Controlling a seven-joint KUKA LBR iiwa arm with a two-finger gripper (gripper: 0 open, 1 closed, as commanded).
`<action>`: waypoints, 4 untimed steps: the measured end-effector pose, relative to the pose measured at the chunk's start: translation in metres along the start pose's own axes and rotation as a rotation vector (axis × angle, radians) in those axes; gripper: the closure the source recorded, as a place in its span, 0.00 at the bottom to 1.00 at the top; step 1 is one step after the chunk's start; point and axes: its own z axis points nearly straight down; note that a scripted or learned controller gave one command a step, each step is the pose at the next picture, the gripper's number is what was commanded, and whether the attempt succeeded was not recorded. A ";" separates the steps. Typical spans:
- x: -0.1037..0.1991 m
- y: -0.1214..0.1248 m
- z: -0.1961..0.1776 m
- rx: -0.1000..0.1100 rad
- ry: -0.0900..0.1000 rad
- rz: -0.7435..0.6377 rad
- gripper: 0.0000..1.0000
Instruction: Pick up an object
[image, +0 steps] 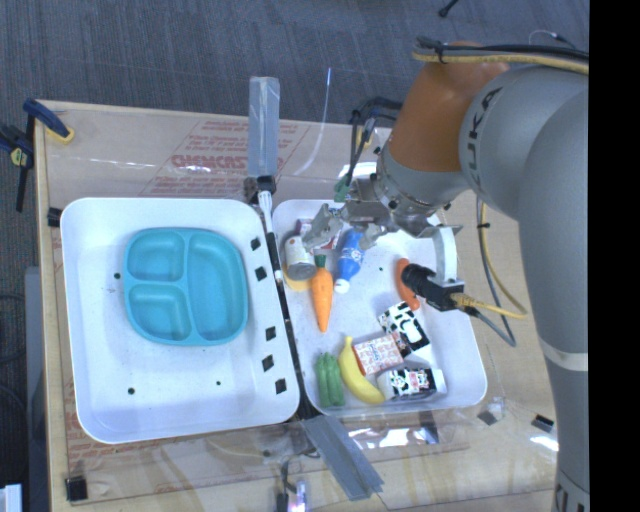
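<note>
Here the arm (520, 130) reaches in from the right over the far end of the right bin (470, 350), its pincer (340, 228) low above a blue bottle (349, 256) and a can (298, 257); whether it is released or clenched cannot be told. Just nearer lies a carrot (321, 297). Near the bin's front edge sit a banana (355, 375), a green pepper (329, 380) and small cartons (403, 326). The left bin (90, 390) holds a teal tray (186, 285).
</note>
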 end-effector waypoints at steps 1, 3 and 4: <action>-0.050 -0.076 0.151 -0.002 0.002 -0.115 0.00; -0.049 -0.076 0.145 0.003 0.002 -0.122 0.00; -0.049 -0.075 0.139 0.009 0.003 -0.128 1.00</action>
